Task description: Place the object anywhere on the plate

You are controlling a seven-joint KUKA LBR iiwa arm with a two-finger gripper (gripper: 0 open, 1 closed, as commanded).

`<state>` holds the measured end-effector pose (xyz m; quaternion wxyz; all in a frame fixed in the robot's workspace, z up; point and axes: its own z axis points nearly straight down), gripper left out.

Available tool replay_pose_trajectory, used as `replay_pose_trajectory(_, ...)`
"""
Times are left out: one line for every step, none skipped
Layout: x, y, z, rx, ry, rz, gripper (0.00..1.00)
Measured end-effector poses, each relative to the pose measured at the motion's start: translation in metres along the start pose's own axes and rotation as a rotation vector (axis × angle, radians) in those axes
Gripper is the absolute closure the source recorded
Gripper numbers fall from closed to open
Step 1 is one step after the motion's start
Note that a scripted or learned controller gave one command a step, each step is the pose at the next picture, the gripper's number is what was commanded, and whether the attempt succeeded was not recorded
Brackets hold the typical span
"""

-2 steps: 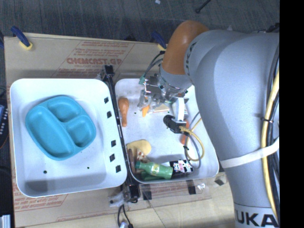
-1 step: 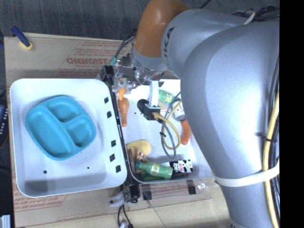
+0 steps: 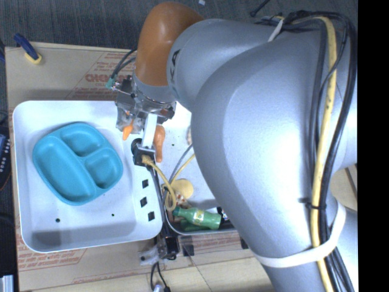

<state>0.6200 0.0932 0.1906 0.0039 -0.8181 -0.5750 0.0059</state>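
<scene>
End effector [image 3: 144, 119] at frame centre, near orange carrot [image 3: 158, 140]; grip state unclear. Carrot looks light, rigid, smooth: pinch mid-length. Blue divided plate [image 3: 76, 162] sits left, in left bin [image 3: 24, 139].

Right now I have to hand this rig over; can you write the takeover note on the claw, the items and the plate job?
Claw: low over the divider between the two bins; open or shut cannot be judged, grasp unconfirmed.
Orange carrot-like piece: right beside the claw, at the right bin's left edge.
Blue plate: three compartments, in the left bin, nothing on it.
Green bottle: lying in the right bin, near its front edge, by a small tan item.
Done: nothing placed.
Left: secure an object, carry it left, set it on the plate.
</scene>
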Motion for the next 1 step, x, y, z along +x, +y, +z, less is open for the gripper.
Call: replay_pose_trajectory(-0.0015, 0.0008, -0.0001, 0.000, 0.000, 0.003, 0.00)
